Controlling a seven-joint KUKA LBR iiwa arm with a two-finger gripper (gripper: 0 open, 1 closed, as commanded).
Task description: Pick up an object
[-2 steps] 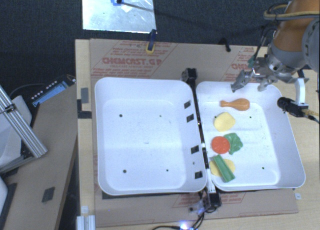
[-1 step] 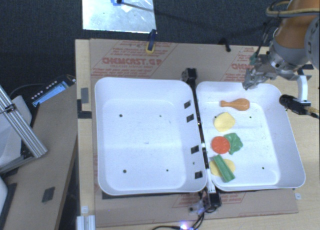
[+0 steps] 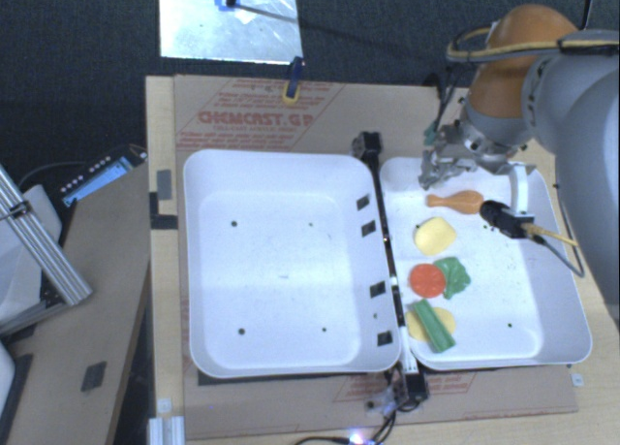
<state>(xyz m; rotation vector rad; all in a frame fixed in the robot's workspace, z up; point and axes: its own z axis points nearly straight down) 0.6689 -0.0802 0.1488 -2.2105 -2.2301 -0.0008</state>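
The left bin (image 3: 281,269) is sitting well to the left of the gripper (image 3: 433,177). The gripper is hovering over the right bin (image 3: 557,307), at its far left corner; its finger state cannot be determined. Just right and below, an orange drumstick (image 3: 457,202) is lying. Nearer the viewer, a yellow piece (image 3: 435,235), red tomato (image 3: 427,280) and green leaf (image 3: 453,275) are resting.

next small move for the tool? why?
Probably a short drop straight down, then close. The tool sits at the far corner of the right bin, just above the narrow end of the orange drumstick-shaped toy, with nothing seen between its fingers. The yellow piece lies nearer the camera, apart from the drumstick, so that end looks free to grasp.
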